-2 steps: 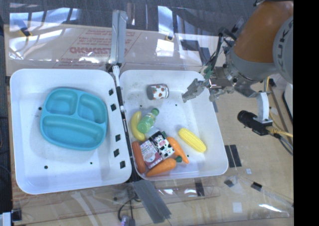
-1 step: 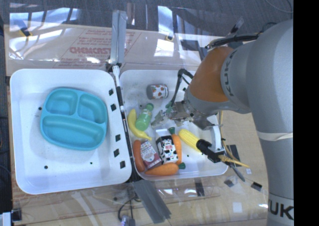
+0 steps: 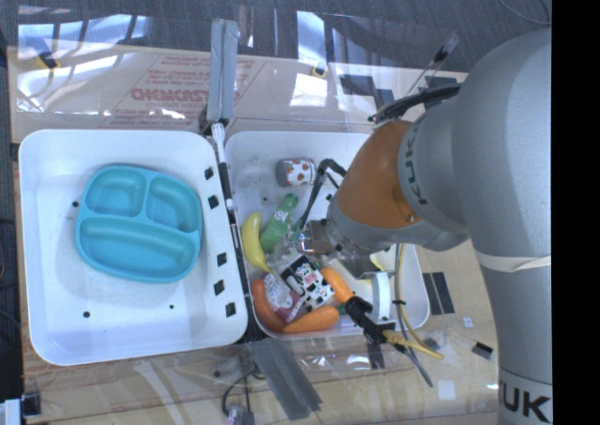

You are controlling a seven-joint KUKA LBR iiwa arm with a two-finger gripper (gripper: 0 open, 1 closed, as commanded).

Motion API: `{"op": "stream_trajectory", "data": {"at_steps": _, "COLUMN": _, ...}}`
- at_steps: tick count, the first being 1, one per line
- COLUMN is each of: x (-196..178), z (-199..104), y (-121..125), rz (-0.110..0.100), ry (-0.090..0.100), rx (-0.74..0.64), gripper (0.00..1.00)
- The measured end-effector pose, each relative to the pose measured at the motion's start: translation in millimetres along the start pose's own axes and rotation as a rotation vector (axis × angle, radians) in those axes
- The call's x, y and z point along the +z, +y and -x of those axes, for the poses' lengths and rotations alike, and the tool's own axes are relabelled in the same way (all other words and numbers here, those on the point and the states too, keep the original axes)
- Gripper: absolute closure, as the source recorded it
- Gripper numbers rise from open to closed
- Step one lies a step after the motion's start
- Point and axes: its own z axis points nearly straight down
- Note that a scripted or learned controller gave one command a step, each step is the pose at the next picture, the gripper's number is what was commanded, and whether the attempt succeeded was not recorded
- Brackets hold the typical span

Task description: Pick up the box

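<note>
my arm (image 3: 441, 179) reaches in from the right over the right bin (image 3: 246, 156). my end effector (image 3: 314, 240) sits low among the clutter; whether it is apart or together i cannot tell. the box (image 3: 309, 284) is small, white with black blotches and a red patch, lying tilted near the bin's front, just below my end effector. beside it: a banana (image 3: 251, 237), a green bottle (image 3: 279, 222), carrots (image 3: 314, 320), a spotted cup (image 3: 295, 171). the left bin (image 3: 37, 254) bears a blue divided plate (image 3: 139, 223).
</note>
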Motion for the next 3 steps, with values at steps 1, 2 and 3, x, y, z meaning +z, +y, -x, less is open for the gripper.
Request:
{"op": "stream_trajectory", "data": {"at_steps": 1, "x": -1, "z": -9, "y": 47, "rz": 0.000, "ry": 0.000, "rx": 0.069, "gripper": 0.00}}
{"op": "stream_trajectory", "data": {"at_steps": 2, "x": -1, "z": -13, "y": 124, "rz": 0.001, "ry": 0.000, "rx": 0.181, "gripper": 0.00}}
{"op": "stream_trajectory", "data": {"at_steps": 3, "x": 5, "z": -12, "y": 137, "rz": -0.041, "ry": 0.008, "rx": -0.379, "gripper": 0.00}}
